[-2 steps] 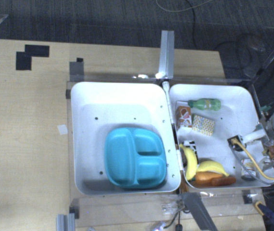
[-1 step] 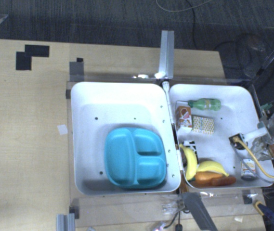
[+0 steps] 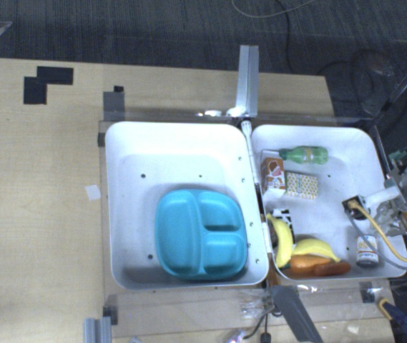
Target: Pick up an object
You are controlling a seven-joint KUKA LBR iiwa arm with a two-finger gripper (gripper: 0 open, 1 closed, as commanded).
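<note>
The gripper [image 3: 395,217] hangs over the right side of the right bin [image 3: 346,136], and whether it is open or closed cannot be told from this angle; nothing shows in its hold.

Every loose thing that could be picked up lies in that bin. Closest to the gripper, on its near side, a small can [image 3: 365,251] with a pale label stands by the near right corner. Along the near wall lies a long orange-to-red piece [image 3: 318,267] (a toy vegetable, by the look of it). Touching its far side are two yellow bananas: one banana [image 3: 284,241] curves along the left wall, and the second banana [image 3: 316,248] lies just right of it. Farther back, a brown-and-white carton [image 3: 273,176] stands beside a flat box [image 3: 302,185] with a fine green-and-yellow pattern. A green bottle [image 3: 305,155] lies on its side beyond them.

The print on the carton, box and can is too small to read.

The left bin [image 3: 128,148] holds a blue divided plate [image 3: 202,234] toward its near side.
</note>
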